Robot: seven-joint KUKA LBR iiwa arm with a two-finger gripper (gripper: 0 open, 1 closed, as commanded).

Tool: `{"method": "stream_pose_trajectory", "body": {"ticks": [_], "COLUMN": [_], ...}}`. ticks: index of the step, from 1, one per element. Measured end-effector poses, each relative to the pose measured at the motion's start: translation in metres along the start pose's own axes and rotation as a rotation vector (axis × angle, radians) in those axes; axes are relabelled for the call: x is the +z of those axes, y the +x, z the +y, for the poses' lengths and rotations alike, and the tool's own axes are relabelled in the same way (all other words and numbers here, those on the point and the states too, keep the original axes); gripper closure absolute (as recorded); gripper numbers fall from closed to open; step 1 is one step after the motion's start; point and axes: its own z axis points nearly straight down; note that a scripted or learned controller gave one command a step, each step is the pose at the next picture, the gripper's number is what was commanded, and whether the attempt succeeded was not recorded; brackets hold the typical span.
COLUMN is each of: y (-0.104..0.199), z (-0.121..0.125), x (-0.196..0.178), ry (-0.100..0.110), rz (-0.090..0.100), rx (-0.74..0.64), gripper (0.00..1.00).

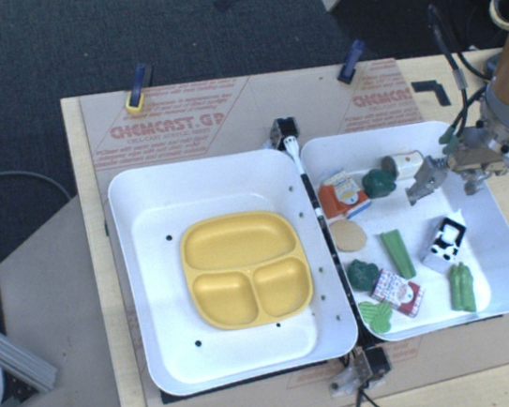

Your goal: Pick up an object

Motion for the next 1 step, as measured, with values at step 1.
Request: {"method": "stream_pose_trajectory", "body": {"ticks": [1], "y": [0.0001], "z": [0.0021], "x": [-0.0053], "ry": [-0.011], "rz": [-0.002], "rx": [-0.002], "gripper": [0.00]}}
